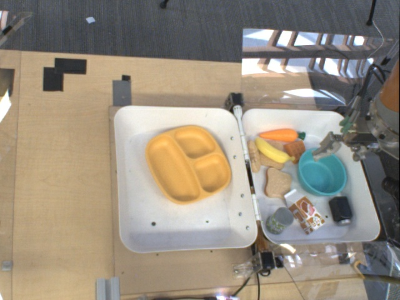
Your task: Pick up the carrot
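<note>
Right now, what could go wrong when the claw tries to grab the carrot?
The carrot lies close against the banana, so the claw might pinch or shove the banana instead. The carrot also sits near the back wall of the right bin, which may leave little room on that side. The claw is over by the blue bowl and could bump it on the way across.

A light wooden bench is seen from above. Two shallow white bins are set directly on it, touching along one edge: the left bin holds a yellow divided plate, and the right bin, just beside the left bin, is crowded with small items.
</note>
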Controlling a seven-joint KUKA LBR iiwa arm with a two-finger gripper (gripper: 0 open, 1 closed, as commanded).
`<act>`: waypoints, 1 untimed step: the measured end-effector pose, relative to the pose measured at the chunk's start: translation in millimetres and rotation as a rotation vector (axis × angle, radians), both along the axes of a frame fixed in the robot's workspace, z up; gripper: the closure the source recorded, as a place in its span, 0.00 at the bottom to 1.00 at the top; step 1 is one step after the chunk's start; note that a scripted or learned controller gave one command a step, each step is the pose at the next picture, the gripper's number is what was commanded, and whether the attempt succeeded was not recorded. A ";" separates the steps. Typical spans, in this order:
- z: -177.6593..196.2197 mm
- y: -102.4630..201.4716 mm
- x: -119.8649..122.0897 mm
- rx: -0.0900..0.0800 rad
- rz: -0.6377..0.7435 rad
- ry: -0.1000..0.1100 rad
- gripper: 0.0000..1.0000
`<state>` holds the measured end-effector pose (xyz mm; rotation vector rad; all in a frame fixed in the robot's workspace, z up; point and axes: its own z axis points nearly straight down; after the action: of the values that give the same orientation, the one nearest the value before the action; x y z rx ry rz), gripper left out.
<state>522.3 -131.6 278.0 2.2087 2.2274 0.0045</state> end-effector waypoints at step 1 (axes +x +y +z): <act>-134.0 43.5 52.9 0.005 0.029 0.014 0.00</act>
<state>575.2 -88.1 144.0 2.1847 2.2689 -0.0053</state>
